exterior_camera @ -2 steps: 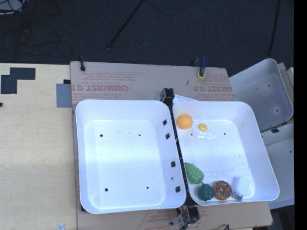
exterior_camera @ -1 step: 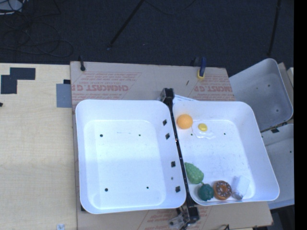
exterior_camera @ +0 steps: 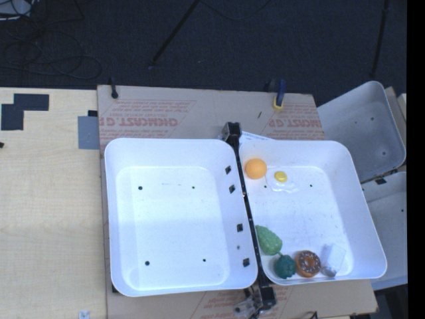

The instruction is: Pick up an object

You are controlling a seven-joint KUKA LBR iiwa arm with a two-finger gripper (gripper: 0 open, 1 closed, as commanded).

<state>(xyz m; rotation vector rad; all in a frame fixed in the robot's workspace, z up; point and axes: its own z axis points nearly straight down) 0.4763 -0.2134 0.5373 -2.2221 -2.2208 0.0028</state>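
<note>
The right bin holds several small objects. An orange ball lies at its far left corner, with a fried-egg toy just to its right. Near the front wall sit a light green lumpy piece, a dark teal piece, a brown doughnut with sprinkles and a pale translucent object. The doughnut touches the teal piece on its left.
The left bin stands beside the right one, joined along a black clipped divider. Both rest on a cardboard sheet over a wooden bench. A grey metal plate leans at the far right.
</note>
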